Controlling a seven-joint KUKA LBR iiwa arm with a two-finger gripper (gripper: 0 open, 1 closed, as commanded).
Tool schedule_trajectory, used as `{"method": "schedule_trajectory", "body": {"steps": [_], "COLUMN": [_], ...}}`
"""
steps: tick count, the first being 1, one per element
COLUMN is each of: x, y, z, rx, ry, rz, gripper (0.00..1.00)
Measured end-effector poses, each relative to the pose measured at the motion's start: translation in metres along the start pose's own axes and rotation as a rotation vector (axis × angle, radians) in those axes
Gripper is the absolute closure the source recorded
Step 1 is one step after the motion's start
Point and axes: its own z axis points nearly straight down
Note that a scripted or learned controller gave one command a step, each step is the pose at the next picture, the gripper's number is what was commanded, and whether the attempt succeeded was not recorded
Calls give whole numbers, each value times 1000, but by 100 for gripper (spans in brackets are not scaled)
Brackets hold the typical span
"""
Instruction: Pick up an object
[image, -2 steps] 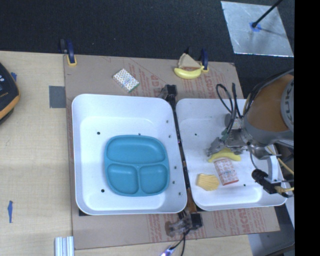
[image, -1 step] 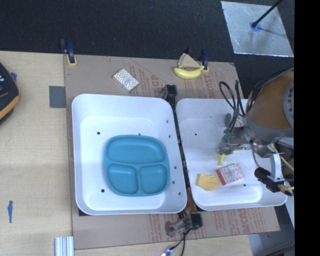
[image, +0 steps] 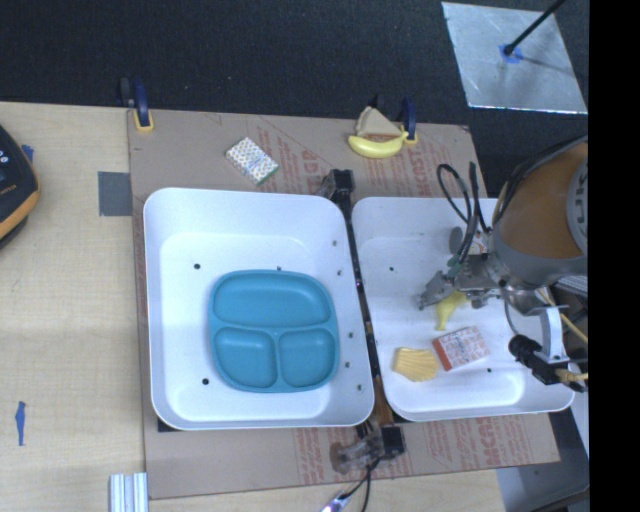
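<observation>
The arm's grey bulk hides much of the right bin (image: 400, 395). Its gripper (image: 447, 293) sits low over a partly covered yellow piece (image: 445, 312); whether the fingers are open or closed, I cannot tell. A red-and-white packet (image: 461, 347) lies nearby.

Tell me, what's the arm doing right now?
Gripper low in right bin, over a yellow piece. Grasp unconfirmed. Red-and-white packet and yellow chip lie nearby.

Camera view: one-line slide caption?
Arm's tool low in right bin over a yellow piece; blue divided tray in left bin.
</observation>
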Motion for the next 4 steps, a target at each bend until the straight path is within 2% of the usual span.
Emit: {"method": "schedule_trajectory", "body": {"steps": [1, 2, 3, 4], "x": [-28, 15, -24, -25], "y": [-34, -1, 39, 40], "z": [24, 24, 24, 13], "rx": [13, 11, 10, 11], "ry": [5, 5, 6, 5], "rz": [4, 2, 6, 4], "gripper": [0, 0, 0, 100]}}
